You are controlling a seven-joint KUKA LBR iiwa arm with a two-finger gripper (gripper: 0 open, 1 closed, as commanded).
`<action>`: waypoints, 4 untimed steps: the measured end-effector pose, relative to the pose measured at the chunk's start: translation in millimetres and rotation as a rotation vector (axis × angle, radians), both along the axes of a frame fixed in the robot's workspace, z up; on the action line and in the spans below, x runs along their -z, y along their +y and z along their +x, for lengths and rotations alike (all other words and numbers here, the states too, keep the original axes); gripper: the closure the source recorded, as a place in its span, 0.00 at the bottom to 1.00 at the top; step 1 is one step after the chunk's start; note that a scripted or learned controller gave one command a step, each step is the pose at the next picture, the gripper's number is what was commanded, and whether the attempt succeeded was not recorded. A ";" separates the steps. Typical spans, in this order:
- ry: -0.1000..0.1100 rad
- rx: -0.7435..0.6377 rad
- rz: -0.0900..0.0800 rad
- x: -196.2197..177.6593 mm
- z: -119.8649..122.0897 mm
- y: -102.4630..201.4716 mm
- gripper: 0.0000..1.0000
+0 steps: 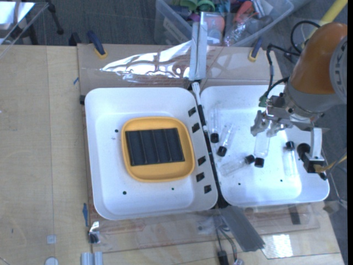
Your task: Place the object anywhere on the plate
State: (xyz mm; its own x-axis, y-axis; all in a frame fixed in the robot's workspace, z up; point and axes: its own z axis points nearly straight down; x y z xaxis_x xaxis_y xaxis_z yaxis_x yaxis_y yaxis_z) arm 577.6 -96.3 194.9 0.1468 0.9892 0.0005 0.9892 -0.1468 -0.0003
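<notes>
Judging by the layout, the transfer is logged as not yet done. The plate (pixel 157 173), yellow with a dark ridged insert (pixel 154 146), is seated in the left bin (pixel 105 148), and no vial is seen on it. All clear, black-capped vials (pixel 225 138) that can be made out lie in the right bin (pixel 276 187), well apart from the plate. The gripper (pixel 268 127) is held over the right bin, with one vial (pixel 261 146) just below it, cap end toward the near side.

Left to do, as estimated: a vial is to be secured, carried across the divider between the bins, and set down on the plate.

Not resolved:
- Whether the gripper is released or clenched cannot be told; its tip is lost against the white bin floor and the clear glass.
- Whether the vial below it is gripped, merely touched, or lying free on the floor cannot be told either.
- The vial count is uncertain; clear bodies blend into the bin, and mostly the caps are read.
- The arm (pixel 322 59) is cut off at the right edge.
</notes>
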 end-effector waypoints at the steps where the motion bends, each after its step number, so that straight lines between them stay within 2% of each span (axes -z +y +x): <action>1: -0.003 -0.210 -0.002 -79.6 80.4 4.4 1.00; 2: 0.002 -0.572 0.001 -19.4 51.8 34.3 1.00; 3: 0.001 -0.572 0.001 -19.8 52.0 34.1 0.00; 4: -0.005 -0.659 -0.004 -57.7 90.0 -10.0 0.00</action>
State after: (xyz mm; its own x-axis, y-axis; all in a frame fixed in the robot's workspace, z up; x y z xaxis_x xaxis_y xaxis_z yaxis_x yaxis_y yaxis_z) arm 667.6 -106.3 252.6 -0.4893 0.8721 -0.0039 0.8721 0.4893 0.0042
